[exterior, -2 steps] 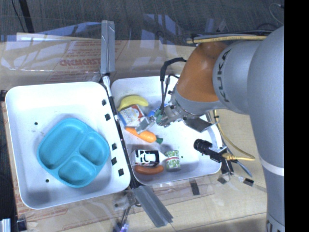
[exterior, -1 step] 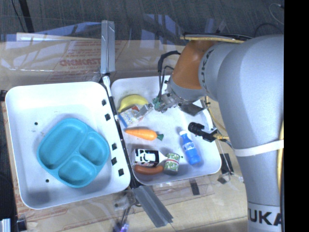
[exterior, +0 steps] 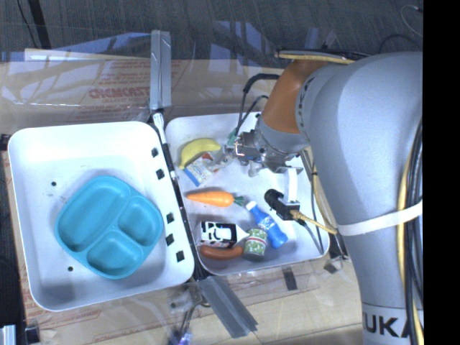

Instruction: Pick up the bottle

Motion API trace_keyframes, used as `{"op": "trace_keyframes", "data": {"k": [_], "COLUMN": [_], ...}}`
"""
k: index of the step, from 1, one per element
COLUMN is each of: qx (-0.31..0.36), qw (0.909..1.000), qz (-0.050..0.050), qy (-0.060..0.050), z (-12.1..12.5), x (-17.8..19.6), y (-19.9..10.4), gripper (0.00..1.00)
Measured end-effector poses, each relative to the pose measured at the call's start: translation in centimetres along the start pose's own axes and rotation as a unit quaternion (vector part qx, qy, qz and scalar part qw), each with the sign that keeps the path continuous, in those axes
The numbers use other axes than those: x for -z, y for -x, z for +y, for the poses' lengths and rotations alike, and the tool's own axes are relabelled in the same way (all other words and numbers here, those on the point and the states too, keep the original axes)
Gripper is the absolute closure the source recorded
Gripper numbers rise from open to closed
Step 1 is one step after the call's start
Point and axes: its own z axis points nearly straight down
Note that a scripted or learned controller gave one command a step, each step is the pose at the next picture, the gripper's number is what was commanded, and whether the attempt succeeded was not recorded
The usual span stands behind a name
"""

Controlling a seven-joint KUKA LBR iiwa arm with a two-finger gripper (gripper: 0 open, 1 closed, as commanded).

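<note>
The blue bottle [exterior: 267,225] lies tilted in the right bin [exterior: 316,244], at about five o'clock from the gripper [exterior: 246,152] and clear of it. The arm [exterior: 359,157] hides the bin's right side; the gripper's opening is unreadable.

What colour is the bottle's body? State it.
Blue, with a white cap; the bottle shows in the camera view, lying in the right bin.

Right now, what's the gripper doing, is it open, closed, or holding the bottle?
Gripper: cannot be told; it hangs over the back of the right bin, away from the bottle.
</note>
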Motion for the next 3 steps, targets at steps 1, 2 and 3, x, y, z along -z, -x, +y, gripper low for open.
{"op": "trace_keyframes", "data": {"k": [1,2,3], "qx": [0.083,0.111,0.113], "qw": [0.9966,0.9937,0.9936], "qz": [-0.001,-0.001,-0.001], "qy": [-0.006,-0.007,-0.007], "z": [-3.4,-8.7,-8.7], "x": [-0.6,-0.7,0.2], "y": [6.6,6.3,6.3], "gripper": [0.00,0.00,1.00]}}
